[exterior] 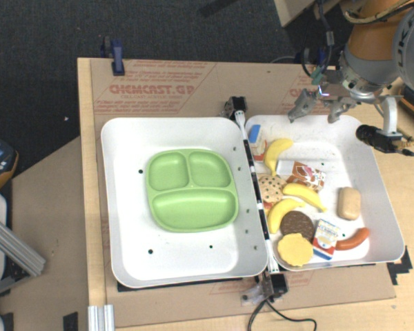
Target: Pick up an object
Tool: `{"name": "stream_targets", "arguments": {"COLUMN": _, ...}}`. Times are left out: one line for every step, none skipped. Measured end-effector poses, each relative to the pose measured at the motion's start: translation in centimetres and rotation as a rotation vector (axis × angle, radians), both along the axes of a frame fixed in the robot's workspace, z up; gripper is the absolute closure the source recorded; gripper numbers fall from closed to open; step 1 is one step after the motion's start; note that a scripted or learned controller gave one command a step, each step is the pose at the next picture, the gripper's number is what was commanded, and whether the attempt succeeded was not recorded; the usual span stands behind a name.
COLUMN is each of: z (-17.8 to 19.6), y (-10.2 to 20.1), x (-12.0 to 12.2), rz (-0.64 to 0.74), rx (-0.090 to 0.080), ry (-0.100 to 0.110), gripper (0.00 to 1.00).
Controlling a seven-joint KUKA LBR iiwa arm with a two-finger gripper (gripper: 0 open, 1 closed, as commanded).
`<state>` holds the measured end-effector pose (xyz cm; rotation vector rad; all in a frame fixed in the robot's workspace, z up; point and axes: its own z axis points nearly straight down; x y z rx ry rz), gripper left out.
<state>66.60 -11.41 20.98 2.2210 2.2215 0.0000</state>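
Several toy foods lie below my open, empty tool point(317, 109); approach step, next I lower onto banana point(279, 150).

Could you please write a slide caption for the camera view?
End effector open above right bin of toy food; green plate in left bin.

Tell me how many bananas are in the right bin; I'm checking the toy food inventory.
2. One banana lies near the back of the right bin; the other banana curves around a brown cookie in the middle. More could be hidden under the pile.
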Motion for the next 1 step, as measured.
{"name": "stream_targets", "arguments": {"z": -13.26, "y": 2.15, "x": -1.35, "rz": 0.001, "rx": 0.000, "ry": 0.009, "gripper": 0.00}}
